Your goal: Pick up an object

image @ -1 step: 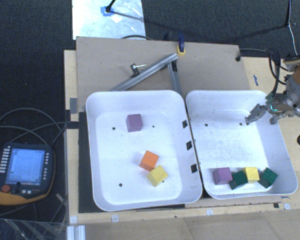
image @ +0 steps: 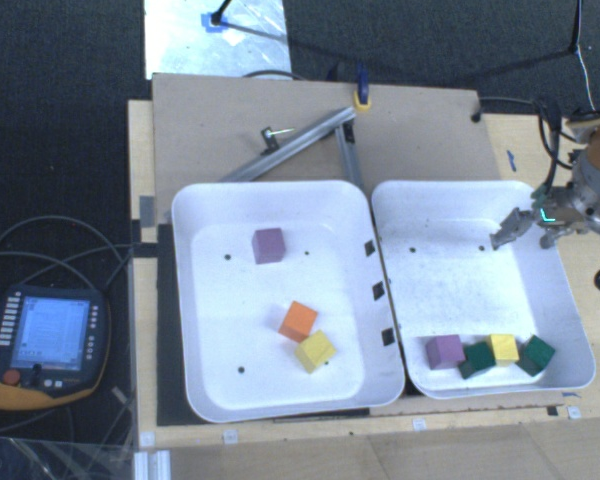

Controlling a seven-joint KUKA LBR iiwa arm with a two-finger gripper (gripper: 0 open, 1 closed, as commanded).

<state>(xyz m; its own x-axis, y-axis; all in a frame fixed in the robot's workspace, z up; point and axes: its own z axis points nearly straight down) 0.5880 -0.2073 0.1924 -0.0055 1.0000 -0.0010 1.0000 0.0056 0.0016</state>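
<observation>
At your far left a teach pendant (image: 42, 345) lies on the floor; its screen is too small to read. In the left bin (image: 195, 278) you have a purple cube (image: 268, 245), an orange cube (image: 298, 320) and a yellow cube (image: 315, 351) touching it, both turned diagonally (cubes, so no long axis). The right bin (image: 550, 298) holds a purple block (image: 444, 351), green block (image: 475, 359), yellow block (image: 504, 347) and second green block (image: 535, 354) along its near wall. The gripper (image: 525, 228) hovers over that bin's far right side, fingers apart, holding nothing.

pincer (image: 525, 230) over right bin (image: 460, 200), nothing held | left bin (image: 195, 208): purple, orange, yellow blocks
</observation>
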